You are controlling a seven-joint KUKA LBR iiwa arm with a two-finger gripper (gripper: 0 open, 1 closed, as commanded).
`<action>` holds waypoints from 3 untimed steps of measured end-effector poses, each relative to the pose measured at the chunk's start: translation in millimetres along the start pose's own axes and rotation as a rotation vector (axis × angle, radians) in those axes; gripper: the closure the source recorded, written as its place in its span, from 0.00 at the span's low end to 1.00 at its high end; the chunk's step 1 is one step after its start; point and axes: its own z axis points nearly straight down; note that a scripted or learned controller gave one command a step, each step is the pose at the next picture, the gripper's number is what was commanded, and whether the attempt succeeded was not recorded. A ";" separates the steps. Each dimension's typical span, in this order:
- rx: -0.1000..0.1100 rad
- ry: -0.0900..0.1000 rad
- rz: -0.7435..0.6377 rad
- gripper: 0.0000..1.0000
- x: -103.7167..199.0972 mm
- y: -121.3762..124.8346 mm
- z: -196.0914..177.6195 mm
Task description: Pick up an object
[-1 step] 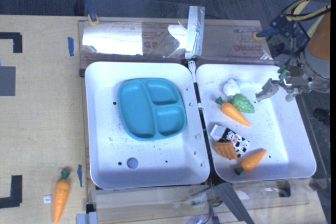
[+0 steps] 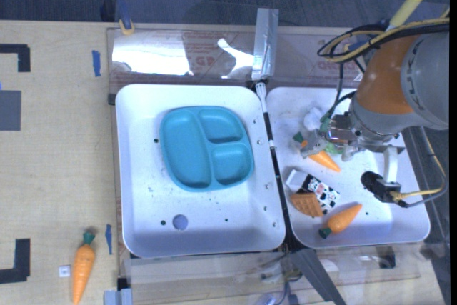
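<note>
The gripper (image 2: 335, 143) is hovering low over the small carrot (image 2: 325, 160) near the right bin's (image 2: 410, 225) middle (I cannot tell its state), and the crowding white pieces (image 2: 312, 119) are risking a glancing, failed pick.

From my seat the two bins (image 2: 143, 153) read as smooth white plastic with a slight sheen, speckled dark. The blue divided plate (image 2: 207, 146) looks matt plastic. The bench (image 2: 50, 175) is pale wood grain. The arm (image 2: 421, 82) shows satin grey metal and a glossy orange band.
</note>
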 end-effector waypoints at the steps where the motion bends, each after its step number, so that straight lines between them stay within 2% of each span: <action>1: -0.009 -0.001 0.003 1.00 -2.0 2.3 -13.5; 2: -0.007 -0.001 0.004 0.00 -2.1 2.1 -13.0; 3: -0.010 -0.004 -0.311 0.00 -33.2 20.1 24.6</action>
